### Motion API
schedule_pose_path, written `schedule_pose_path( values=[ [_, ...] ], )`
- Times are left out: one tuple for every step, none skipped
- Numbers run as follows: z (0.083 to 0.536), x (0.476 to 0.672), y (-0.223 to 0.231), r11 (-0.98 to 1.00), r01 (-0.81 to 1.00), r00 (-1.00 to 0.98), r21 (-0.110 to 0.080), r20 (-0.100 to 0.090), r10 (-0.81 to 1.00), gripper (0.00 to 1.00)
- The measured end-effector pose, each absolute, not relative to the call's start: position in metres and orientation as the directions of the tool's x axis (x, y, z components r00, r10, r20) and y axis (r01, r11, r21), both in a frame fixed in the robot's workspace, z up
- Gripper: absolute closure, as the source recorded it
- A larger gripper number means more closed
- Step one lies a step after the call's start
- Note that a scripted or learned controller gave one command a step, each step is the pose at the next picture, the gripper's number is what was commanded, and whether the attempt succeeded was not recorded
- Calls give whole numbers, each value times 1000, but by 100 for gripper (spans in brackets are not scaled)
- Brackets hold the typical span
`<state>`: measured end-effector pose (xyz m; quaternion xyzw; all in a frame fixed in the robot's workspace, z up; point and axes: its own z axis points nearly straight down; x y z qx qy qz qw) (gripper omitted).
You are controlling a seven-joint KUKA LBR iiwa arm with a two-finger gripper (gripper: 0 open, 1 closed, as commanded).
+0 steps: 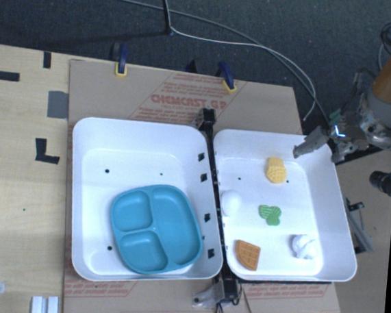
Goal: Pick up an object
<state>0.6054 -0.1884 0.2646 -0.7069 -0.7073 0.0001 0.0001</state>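
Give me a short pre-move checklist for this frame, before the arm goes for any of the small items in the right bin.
1. Gripper over the right bin: ok, at its far right corner.
2. Nothing between the fingers: cannot tell.
3. Nearest target free-standing: ok, the yellow item sits apart from the others.
4. Gripper above that target: not ok, it is off to the side.
5. Other items clear of walls: not ok, the white ball lies near the right wall; the green piece and waffle are apart.
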Motion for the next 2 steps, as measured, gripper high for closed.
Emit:
schedule_pose_path(
  values=[
    [138,604,-223,-2,1000,2,-11,3,1000,0],
    [83,668,-177,4,1000,-4,-3,1,1000,0]
  ],
)
